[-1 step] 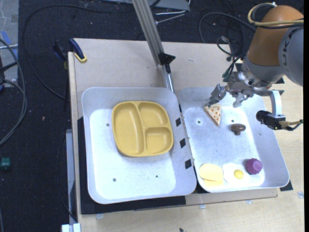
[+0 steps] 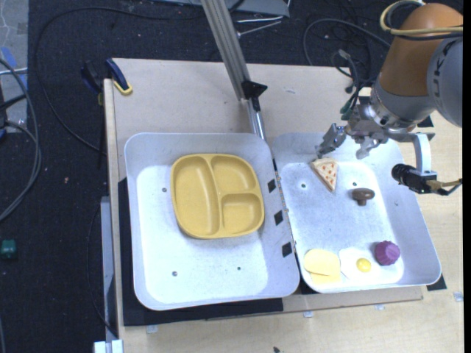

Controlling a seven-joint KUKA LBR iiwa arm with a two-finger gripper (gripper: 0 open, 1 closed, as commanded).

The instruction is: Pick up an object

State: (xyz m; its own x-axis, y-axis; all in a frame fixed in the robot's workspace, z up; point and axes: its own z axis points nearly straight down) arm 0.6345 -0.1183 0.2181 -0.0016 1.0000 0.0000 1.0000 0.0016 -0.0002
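1. The grey arm with the orange band reaches in from the upper right of the frame, and its end effector [image 2: 346, 144] hangs over the upper edge of the right white bin [image 2: 412, 219].
2. The two fingers of the end effector are spread apart and nothing is between them; it is released.
3. A triangular toy pizza slice with red dots [image 2: 325, 173] lies in the upper part of the right bin, just below the left finger, apart from it.
4. A small brown mushroom-shaped toy [image 2: 362, 195] lies to the right of the slice.
5. Along the lower edge of this bin lie a pale yellow flat piece [image 2: 321, 264], a white toy fried egg with a yellow yolk [image 2: 359, 264] and a purple round toy [image 2: 386, 252].
6. The left white bin [image 2: 147, 234] holds a yellow plastic plate with three compartments [image 2: 218, 195].
7. Both bins rest side by side on the light wooden bench [image 2: 176, 98].
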